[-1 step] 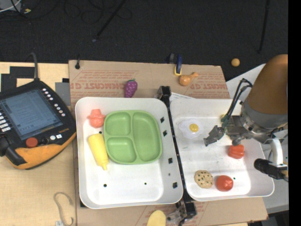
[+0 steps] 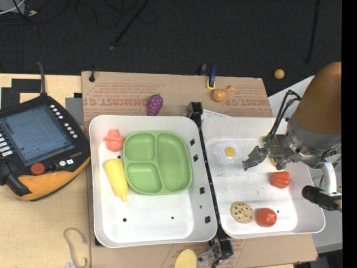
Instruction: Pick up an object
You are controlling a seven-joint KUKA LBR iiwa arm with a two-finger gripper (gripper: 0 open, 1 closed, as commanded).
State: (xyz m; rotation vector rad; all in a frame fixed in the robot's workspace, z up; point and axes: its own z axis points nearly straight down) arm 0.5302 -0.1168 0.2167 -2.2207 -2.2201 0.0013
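Cookie [image 2: 241,211] and tomato [image 2: 266,216] near right bin's [image 2: 312,226] front edge; gripper [image 2: 257,157] low mid-bin beside egg [image 2: 228,152], probably lining up a grab. Can't tell its grip state.

Left bin [image 2: 106,216]: green divided plate [image 2: 157,163], yellow bottle [image 2: 117,178], pink item [image 2: 113,140]. Right bin [image 2: 304,222]: fried egg [image 2: 227,151], cookie [image 2: 241,211], two red pieces [image 2: 280,178] [image 2: 266,216]. Gripper [image 2: 262,156] above right bin, between egg and upper red piece. Teach pendant [image 2: 38,144] at left.
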